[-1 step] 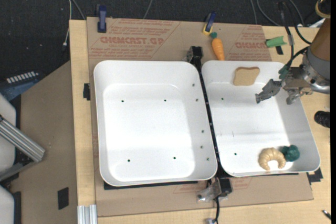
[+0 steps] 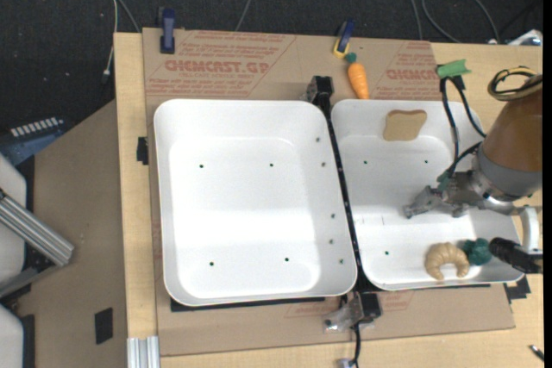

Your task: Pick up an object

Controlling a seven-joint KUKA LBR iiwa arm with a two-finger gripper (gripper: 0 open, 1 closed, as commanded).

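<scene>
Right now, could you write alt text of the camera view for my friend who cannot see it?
A grey robot arm reaches from the right, its gripper low over the right bin, which holds a slice of bread, a croissant and a small green item. A toy carrot lies on the bench behind the bins, beside the left bin.

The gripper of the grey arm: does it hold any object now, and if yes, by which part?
Nothing is held. The gripper is over bare floor of the right white bin, apart from the tan bread slice and the beige croissant.
</scene>
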